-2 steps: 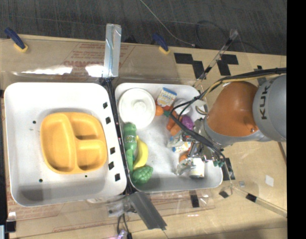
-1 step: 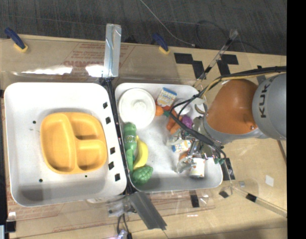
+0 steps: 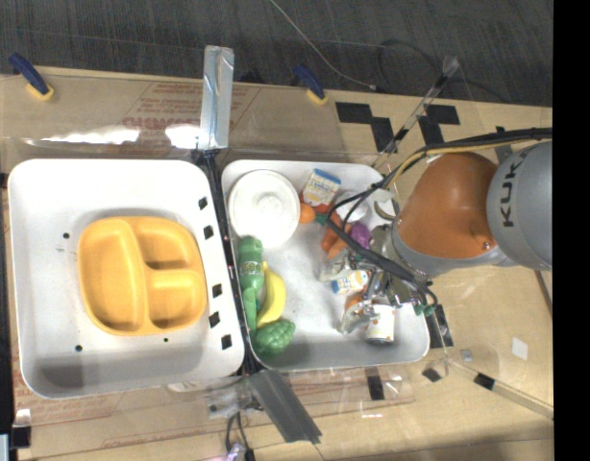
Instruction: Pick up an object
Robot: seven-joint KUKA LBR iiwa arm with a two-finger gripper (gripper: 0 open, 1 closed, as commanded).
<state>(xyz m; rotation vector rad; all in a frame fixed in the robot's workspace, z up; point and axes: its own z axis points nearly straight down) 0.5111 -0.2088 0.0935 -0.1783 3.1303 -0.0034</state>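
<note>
The gripper (image 3: 370, 307) sat low in the right bin (image 3: 305, 349), at its near right corner, among small packets; cables and clutter hid it, so I could not tell whether it gripped anything. A small white carton (image 3: 380, 327) lay just beside it, touching or nearly so, orientation unclear. Along the bin's left wall a green vegetable (image 3: 250, 275) ran long axis far-to-near, with a banana (image 3: 272, 298) against its right side and a green leafy piece (image 3: 276, 335) at the near end. A white bowl (image 3: 264, 202) sat at the far left. The left bin (image 3: 36, 257) held a yellow divided tray (image 3: 141, 275).
</note>
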